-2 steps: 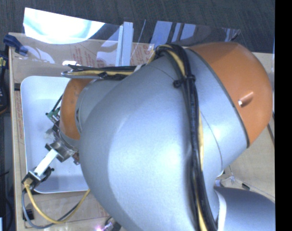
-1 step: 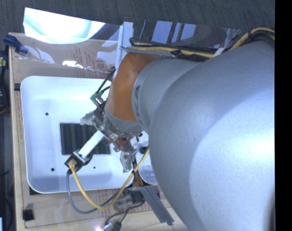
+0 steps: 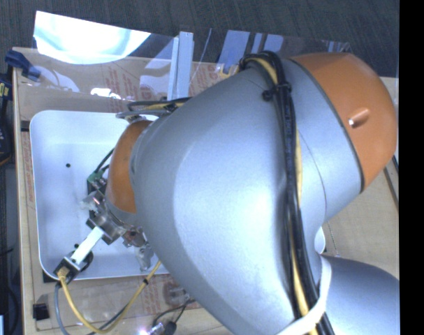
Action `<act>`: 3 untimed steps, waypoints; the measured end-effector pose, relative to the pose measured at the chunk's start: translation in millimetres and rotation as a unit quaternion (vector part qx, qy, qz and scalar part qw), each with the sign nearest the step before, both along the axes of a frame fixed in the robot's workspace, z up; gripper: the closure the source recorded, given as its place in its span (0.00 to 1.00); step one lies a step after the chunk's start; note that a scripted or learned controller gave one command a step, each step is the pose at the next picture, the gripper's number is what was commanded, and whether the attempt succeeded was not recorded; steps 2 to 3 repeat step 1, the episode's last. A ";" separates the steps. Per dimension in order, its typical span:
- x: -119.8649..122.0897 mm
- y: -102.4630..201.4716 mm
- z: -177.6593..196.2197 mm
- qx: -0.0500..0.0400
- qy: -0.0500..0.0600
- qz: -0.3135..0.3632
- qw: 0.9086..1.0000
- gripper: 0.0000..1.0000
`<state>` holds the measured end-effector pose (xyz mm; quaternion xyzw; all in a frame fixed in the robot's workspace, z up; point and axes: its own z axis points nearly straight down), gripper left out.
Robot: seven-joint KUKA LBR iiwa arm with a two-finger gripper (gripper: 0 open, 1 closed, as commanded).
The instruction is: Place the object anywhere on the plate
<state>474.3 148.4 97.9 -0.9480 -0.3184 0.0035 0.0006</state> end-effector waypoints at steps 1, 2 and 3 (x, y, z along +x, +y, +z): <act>1.8 -96.2 93.4 0.002 -0.002 0.113 0.994 0.00; 1.8 -96.2 93.4 0.002 -0.002 0.113 0.994 0.00; 1.8 -96.2 93.4 0.002 -0.002 0.113 0.994 0.00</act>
